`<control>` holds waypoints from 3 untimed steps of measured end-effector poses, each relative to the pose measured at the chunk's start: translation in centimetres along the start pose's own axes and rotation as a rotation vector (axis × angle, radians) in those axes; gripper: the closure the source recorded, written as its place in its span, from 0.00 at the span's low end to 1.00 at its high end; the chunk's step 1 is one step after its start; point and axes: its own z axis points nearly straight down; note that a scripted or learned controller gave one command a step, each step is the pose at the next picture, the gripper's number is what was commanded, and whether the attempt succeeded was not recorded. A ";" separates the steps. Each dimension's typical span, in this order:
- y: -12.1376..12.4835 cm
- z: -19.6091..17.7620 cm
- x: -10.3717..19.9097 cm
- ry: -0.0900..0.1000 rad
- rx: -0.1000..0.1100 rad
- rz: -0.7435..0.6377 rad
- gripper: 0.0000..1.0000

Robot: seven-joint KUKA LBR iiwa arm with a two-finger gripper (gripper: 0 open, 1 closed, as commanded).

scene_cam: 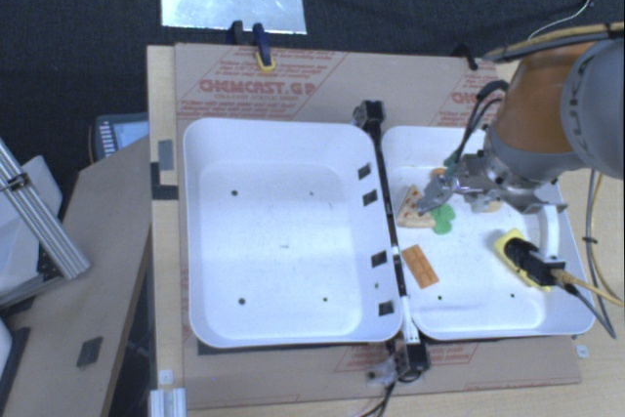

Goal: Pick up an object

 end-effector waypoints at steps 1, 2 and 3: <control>-0.3 10.2 -3.5 0.000 0.006 -0.001 0.00; 0.0 8.6 -3.2 0.001 -0.003 -0.006 1.00; 3.2 -0.6 3.1 0.002 -0.012 -0.014 1.00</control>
